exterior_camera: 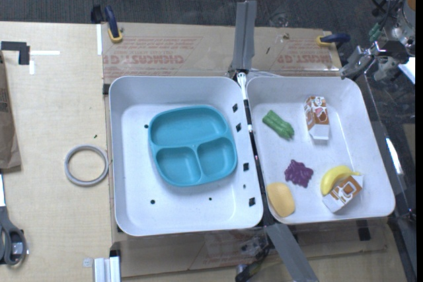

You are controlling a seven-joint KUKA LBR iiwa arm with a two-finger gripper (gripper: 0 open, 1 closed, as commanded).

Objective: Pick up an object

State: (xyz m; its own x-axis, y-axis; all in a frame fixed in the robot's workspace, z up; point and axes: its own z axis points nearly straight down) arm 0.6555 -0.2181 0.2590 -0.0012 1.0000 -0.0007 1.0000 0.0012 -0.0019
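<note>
The right bin (pixel 370 142) holds several objects: a green vegetable (pixel 277 124), a white and brown carton (pixel 317 118), a purple grape bunch (pixel 299 172), a yellow banana (pixel 334 177) leaning on a small orange and white carton (pixel 346 194), and a yellow oval fruit (pixel 281 199). My gripper (pixel 361 61) hangs at the far right, above and just outside the right bin's back right corner, apart from every object. Nothing shows in its grasp.
A blue divided plate (pixel 193 144) lies in the left bin (pixel 125 162). On the bench to the left lie a tape ring (pixel 86 164), scissors (pixel 10 244) and a brown bag (pixel 8 122). A grey divider post (pixel 244 36) stands between the bins at the back.
</note>
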